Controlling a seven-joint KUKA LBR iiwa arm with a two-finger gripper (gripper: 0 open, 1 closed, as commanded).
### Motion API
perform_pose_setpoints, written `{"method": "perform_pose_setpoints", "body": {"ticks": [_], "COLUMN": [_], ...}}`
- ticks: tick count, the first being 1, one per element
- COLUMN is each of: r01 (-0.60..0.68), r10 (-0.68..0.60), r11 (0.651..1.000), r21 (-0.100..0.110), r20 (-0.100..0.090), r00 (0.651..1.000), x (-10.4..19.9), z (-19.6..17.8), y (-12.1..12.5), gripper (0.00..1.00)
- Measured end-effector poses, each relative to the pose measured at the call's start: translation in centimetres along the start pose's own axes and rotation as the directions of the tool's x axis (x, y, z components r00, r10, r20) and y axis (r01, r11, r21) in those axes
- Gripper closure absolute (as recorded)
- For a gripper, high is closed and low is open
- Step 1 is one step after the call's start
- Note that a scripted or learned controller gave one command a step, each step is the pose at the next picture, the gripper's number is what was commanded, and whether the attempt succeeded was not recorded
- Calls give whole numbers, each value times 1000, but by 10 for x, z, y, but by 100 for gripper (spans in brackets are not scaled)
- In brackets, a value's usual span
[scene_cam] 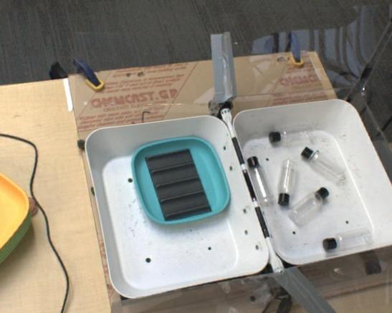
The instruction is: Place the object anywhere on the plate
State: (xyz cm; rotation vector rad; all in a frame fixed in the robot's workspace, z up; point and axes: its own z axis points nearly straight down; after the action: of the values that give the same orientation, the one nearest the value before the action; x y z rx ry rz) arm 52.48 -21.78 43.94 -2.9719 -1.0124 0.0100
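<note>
In the camera view, you cannot tell whether the claw is spread or pressed together, so take the arm's side, the right, as your reference. The task's thing must be one of the small vials (286,181), which lie loose in the right bin (363,186), the bin on the arm's own side. Which vial is meant, I cannot say.

The plate (143,188) sits in the left bin (119,228), beyond the wall between the two bins, so in my judgement the carry goes away from the arm, to the left.

The vials are clear little tubes with black caps, and each lies flat. Their long axes differ: the vial by the wall (258,179) runs almost along it, the lower vial (310,204) lies at a slant, and the upper right vial (320,162) slants the other way. You will likely need to turn the claw across the chosen axis.

The plate is teal, with a dark ribbed middle.
</note>
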Motion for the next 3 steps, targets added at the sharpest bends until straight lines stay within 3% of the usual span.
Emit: {"method": "perform_pose_setpoints", "body": {"ticks": [2, 3], "r01": [-267, -408], "r10": [267, 408], "r11": [964, 913], "r21": [-1, 0], "r20": [-1, -1], "r00": [964, 913], "x": [13, 10], "z": [0, 0], "y": [15, 13], "gripper": [0, 0]}}
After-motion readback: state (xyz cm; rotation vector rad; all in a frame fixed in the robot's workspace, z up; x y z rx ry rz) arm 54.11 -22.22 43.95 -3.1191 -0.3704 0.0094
